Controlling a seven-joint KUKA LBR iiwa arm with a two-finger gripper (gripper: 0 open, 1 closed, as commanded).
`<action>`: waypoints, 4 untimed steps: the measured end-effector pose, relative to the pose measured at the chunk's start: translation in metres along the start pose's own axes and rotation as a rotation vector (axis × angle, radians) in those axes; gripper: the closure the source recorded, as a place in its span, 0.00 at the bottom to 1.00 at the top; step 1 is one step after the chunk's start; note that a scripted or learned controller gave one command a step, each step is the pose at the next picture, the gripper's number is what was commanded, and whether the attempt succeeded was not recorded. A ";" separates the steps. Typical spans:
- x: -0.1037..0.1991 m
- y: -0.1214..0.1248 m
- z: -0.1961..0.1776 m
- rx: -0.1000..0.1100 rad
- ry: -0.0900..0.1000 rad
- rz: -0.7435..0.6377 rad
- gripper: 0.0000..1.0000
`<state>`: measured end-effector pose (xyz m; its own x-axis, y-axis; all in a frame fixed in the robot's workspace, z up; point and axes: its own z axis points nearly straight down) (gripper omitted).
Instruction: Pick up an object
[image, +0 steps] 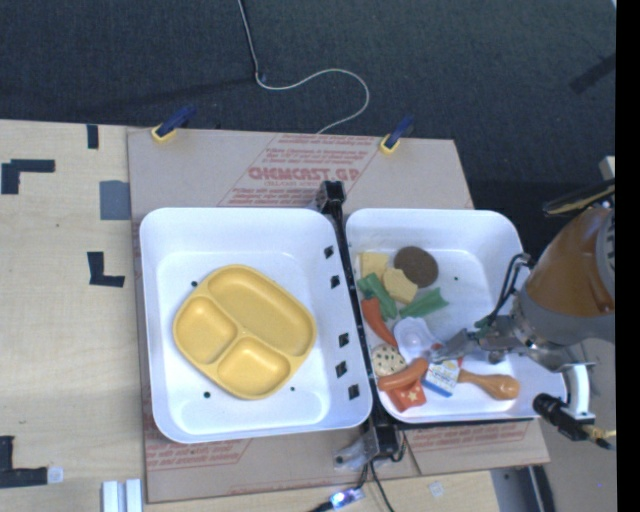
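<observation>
Toy food lies heaped in the right bin (500, 235): a brown cookie (415, 265), a carrot (377, 322), a hot dog (403, 377), a drumstick (488, 383). The pincer (462, 343) hangs just above the drumstick; its opening cannot be told. Left of that bin, a yellow divided plate (243, 330) fills the other bin (160, 260).

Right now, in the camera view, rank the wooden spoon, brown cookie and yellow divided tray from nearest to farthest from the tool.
From the tool:
1. Wooden spoon, just below it in the right bin.
2. Brown cookie, up-left, same bin.
3. Yellow divided tray, in the left bin.
</observation>
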<state>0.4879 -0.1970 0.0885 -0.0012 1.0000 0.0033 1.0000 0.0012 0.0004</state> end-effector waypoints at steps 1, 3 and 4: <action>0.000 0.003 -0.013 -0.009 -0.004 0.000 1.00; -0.008 0.000 -0.128 -0.003 -0.005 -0.001 1.00; -0.008 0.000 -0.136 0.000 -0.003 0.000 1.00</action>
<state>0.4883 -0.2050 0.2245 -0.0017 1.0000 0.0000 1.0000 0.0017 0.0000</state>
